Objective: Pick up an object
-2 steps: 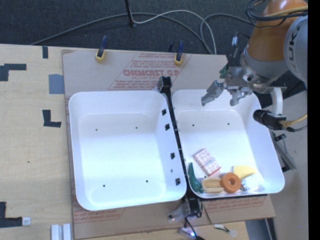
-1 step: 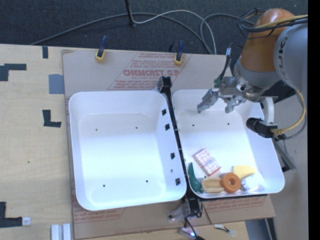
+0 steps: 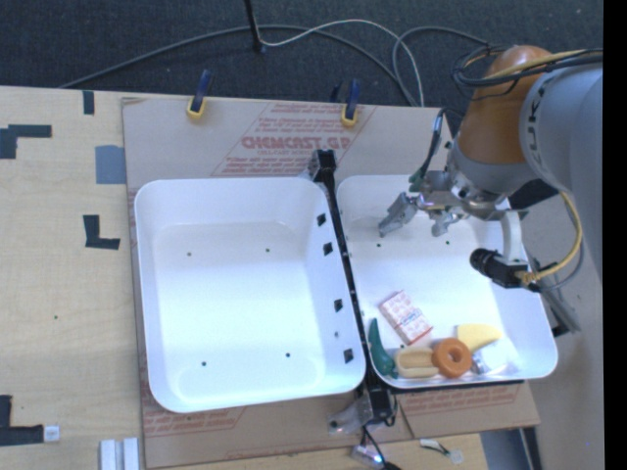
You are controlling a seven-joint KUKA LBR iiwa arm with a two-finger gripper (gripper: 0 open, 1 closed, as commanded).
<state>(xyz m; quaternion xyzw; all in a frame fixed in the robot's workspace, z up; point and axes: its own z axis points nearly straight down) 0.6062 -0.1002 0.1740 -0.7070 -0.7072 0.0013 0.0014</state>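
Presently: hand [image 3: 421,215] released, nothing grasped, above right bin [image 3: 534,311] far end. Near end: box [image 3: 405,317], doughnut [image 3: 452,357], yellow wedge [image 3: 478,336], green item [image 3: 379,349].

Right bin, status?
Gripper open, over the right bin near its far end, holding nothing. Doughnut, pink packet, yellow piece clustered at near end, untouched. Nothing in the way.
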